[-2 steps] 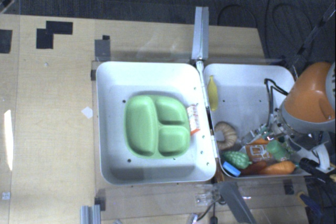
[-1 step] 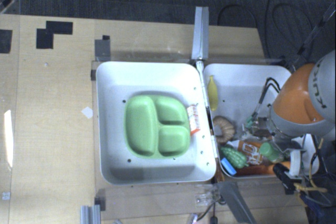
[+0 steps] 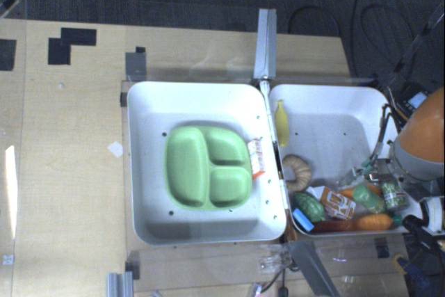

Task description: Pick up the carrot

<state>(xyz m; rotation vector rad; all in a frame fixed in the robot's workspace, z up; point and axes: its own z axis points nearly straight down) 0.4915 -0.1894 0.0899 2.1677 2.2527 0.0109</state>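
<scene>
The carrot [image 3: 375,222] is a short orange piece lying at the front right of the right bin [image 3: 327,115], against its front wall. It rests among a pile of toy food. My gripper [image 3: 376,176] hangs over the right side of that bin, a little behind the carrot and above the pile. The arm's orange band [image 3: 425,129] and grey wrist cover part of the bin's right edge. Nothing shows between the gripper and the carrot that would mark a hold.
A yellow banana [image 3: 281,123] lies along the right bin's left wall, with a tan bagel [image 3: 297,172] below it. An orange carton [image 3: 338,204], green vegetables [image 3: 308,206], a small can [image 3: 393,197] and a dark red piece [image 3: 334,225] crowd the carrot. A green divided plate [image 3: 207,165] sits in the left bin [image 3: 149,122].
</scene>
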